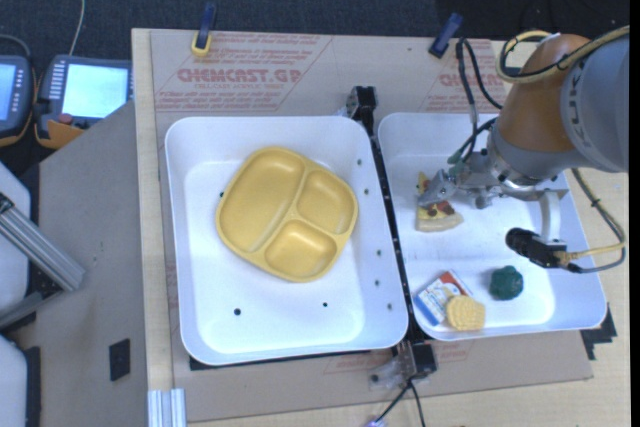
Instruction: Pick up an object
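Observation:
My gripper [449, 185] hangs low in the right bin [570, 315], at its left middle. Right under and beside it lies a toy pizza slice [438, 215], pale with red and dark toppings; whether they touch I cannot tell. A green lump [506, 282] rests toward the bin's front right. A round yellow cracker [465, 314] and a small red, white and blue packet [437, 295] lie at the front edge. The arm's orange band [540, 90] and grey wrist cover the bin's far right part.
The left bin [190, 235] holds a yellow divided plate [288, 213] at its middle. A black ridge [385, 215] separates the two bins. A black cable plug [533, 247] hangs from the wrist over the right bin. Blue clamps [204, 27] hold the board's back edge.

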Robot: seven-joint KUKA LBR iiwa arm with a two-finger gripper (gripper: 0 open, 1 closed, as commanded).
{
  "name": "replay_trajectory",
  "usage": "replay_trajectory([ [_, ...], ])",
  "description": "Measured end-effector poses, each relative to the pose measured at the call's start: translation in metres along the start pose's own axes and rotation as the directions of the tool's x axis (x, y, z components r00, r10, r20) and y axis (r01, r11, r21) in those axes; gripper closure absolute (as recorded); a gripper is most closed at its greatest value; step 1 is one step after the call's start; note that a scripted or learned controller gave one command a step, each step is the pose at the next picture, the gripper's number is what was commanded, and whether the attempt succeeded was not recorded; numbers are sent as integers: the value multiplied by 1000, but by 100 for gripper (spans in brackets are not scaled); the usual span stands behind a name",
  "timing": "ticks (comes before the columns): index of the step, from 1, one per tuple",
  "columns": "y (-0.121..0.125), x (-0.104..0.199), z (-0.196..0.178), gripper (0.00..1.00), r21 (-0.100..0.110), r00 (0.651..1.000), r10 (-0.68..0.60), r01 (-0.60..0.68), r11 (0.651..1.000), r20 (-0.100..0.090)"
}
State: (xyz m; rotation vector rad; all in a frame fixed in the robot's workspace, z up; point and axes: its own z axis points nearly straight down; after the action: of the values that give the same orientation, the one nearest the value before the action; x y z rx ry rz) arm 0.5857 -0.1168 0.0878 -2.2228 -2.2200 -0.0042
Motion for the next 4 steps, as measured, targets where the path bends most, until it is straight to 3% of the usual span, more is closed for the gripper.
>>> replay_trajectory([
  [1, 3, 0, -15, 100, -14, 1000, -1, 1, 1000, 3],
  [3, 15, 6, -112, 100, -4, 1000, -3, 3, 1000, 3],
  [4, 16, 7, -135, 100, -3, 1000, -2, 2, 1000, 3],
])
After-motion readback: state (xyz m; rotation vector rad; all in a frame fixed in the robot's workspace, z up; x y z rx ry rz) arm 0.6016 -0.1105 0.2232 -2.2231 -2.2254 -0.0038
